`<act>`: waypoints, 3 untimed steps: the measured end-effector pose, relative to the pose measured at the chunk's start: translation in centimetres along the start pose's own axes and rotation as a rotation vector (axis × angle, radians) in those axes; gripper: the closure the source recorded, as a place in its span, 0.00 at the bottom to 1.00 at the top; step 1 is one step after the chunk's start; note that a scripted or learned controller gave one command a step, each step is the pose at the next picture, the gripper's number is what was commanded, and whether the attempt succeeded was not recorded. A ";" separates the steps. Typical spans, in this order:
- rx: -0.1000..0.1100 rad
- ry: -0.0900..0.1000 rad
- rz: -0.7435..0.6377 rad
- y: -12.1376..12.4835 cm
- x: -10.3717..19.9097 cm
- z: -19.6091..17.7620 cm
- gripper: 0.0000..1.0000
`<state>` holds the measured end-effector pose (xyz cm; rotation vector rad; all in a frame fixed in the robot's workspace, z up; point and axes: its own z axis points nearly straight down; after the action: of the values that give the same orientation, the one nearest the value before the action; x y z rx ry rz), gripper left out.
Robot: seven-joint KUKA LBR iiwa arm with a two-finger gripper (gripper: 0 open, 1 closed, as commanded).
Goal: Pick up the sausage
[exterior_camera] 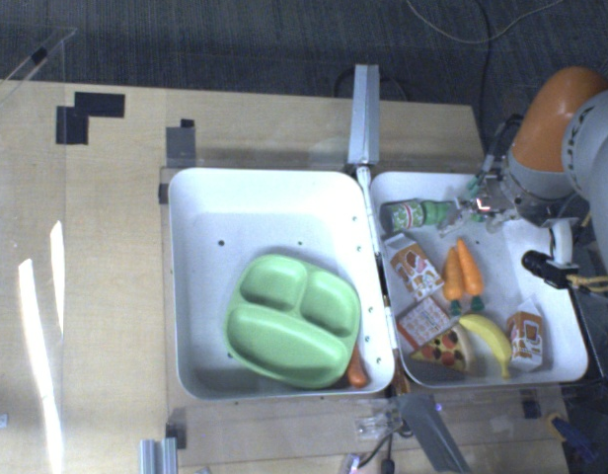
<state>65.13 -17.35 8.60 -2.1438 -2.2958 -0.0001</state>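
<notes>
The gripper (483,203) sits at the far edge of the right bin (570,363), below the arm's orange band (553,117), and at this angle and size I cannot tell whether it is spread or closed; nothing can be seen gripped in it. The sausage (355,371) lies well away from the gripper, in the left bin (186,265). It is a small orange-brown piece at that bin's near right corner, tucked against the edge of the green divided plate (292,319). Just left of the gripper a green bottle (418,213) lies on its side; its label shows a pale patch, but the writing is too small to read. Toward the camera from the gripper lie two carrots (462,271) side by side, and left of them a red-and-white packet (411,267) whose print is illegible. Nearer the camera is a second printed packet (422,319), then a pizza slice (445,350) touching a banana (488,338). A small brown-and-white carton (526,336) rests near the right bin's near right corner, its lettering blurred.
</notes>
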 end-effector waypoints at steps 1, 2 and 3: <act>-0.008 -0.001 -0.048 -2.5 2.7 -0.2 0.00; -0.011 -0.004 -0.216 -7.2 1.1 -0.3 0.00; -0.018 -0.004 -0.217 -7.0 1.2 -1.5 1.00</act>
<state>58.10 -16.61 10.10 -1.8922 -2.5259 -0.0170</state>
